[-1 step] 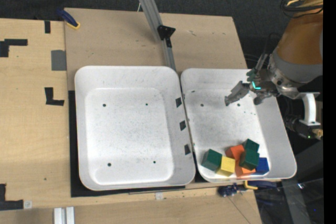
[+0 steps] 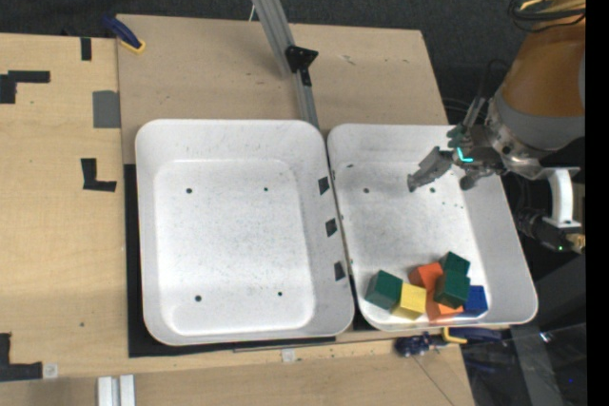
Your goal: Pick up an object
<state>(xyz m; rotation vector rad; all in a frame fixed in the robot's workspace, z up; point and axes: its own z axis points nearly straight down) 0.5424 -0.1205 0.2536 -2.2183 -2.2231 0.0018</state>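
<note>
Several small blocks lie clustered in the near corner of the right bin: a green block, a yellow block, an orange block, a dark green block and a blue block. My gripper hangs over the far right part of this bin, well behind the cluster. Its fingers are spread open with nothing between them.
The left bin sits beside the right one, their rims meeting at the middle. A slanted metal bar runs from the top down to the bins' far edge. The wooden bench extends to the left.
</note>
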